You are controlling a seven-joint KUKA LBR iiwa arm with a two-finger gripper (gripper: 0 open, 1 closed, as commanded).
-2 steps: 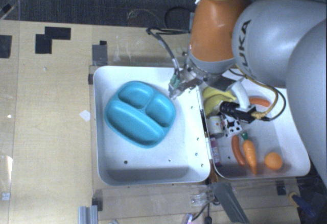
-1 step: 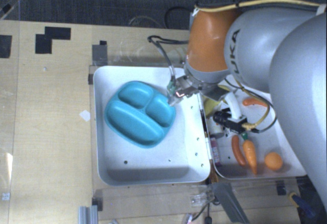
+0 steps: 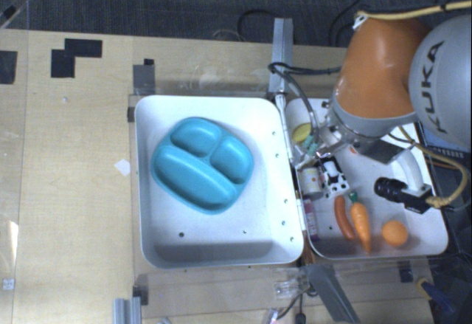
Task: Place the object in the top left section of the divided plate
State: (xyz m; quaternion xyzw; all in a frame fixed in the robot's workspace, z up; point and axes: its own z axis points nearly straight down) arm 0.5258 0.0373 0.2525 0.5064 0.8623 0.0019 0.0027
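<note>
The blue divided plate (image 3: 200, 164) lies in the left bin (image 3: 169, 241), with two small sections on its far side and one long section on its near side; all of them hold nothing. My gripper (image 3: 323, 173) is down in the right bin (image 3: 428, 241), close to that bin's left wall. A yellow object (image 3: 301, 132) lies just beyond the gripper, against the same wall. A red sausage-shaped object (image 3: 342, 218) and a carrot (image 3: 359, 223) lie side by side just in front of the gripper. A small orange ball (image 3: 394, 234) sits to their right.
The arm's orange band and grey wrist (image 3: 383, 71) hang over the back of the right bin and hide part of its floor. A raised divider wall (image 3: 291, 167) separates the two bins. The bench (image 3: 66, 167) stretches out to the left of the bins.
</note>
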